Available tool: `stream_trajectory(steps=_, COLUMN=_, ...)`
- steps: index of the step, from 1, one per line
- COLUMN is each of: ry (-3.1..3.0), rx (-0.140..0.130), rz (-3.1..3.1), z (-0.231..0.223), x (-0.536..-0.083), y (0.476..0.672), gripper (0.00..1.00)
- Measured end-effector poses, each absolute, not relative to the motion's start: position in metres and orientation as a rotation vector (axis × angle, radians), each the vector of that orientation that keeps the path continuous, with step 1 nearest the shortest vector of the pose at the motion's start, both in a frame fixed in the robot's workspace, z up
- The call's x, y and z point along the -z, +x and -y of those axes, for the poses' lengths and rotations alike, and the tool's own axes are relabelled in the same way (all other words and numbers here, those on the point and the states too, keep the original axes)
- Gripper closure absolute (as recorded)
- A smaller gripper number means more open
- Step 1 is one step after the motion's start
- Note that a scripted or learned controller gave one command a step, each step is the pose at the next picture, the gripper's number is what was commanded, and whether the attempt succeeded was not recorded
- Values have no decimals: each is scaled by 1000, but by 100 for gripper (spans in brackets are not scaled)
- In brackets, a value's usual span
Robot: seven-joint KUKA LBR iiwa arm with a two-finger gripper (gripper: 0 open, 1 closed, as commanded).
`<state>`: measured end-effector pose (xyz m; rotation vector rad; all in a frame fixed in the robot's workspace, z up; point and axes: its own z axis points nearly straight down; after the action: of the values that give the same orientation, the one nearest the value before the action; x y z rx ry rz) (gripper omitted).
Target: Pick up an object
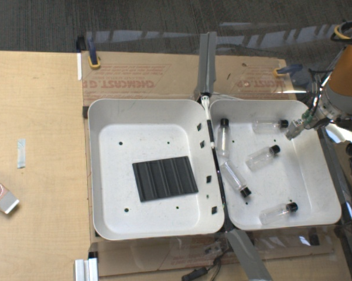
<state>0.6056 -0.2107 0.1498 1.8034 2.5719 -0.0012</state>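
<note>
Two white bins sit on a tan desk (35, 98) over dark carpet. The left bin (99, 215) holds a ribbed black mat (164, 178); clear vials (262, 156) lie scattered in the right bin (331, 209). The jaws (296, 130) hover at its far right rim; whether spread, I cannot tell.

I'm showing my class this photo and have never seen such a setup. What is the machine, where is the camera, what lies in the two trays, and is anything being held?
One camera looks down at a slant on a bench. The robot arm, grey with an orange band, reaches in from the right; its gripper hangs over the right bin. That bin holds five clear vials with black caps, for example one near the middle. The left bin holds a dark ribbed mat. Nothing is seen held.
</note>
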Motion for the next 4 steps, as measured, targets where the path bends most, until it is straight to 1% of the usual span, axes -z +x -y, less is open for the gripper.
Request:
stream_trajectory(steps=1, ry=1547, rx=2, rz=-2733, z=222, x=-295, y=625, gripper=0)
stream_trajectory(steps=2, ry=1174, rx=1, rz=-2910, z=222, x=-427, y=646, gripper=0)
stream_trajectory(steps=3, ry=496, rx=1, rz=-3097, z=222, x=-443, y=653, gripper=0)
stream_trajectory(steps=4, ry=65, rx=0, rz=-3137, z=222, x=-442, y=652, gripper=0)
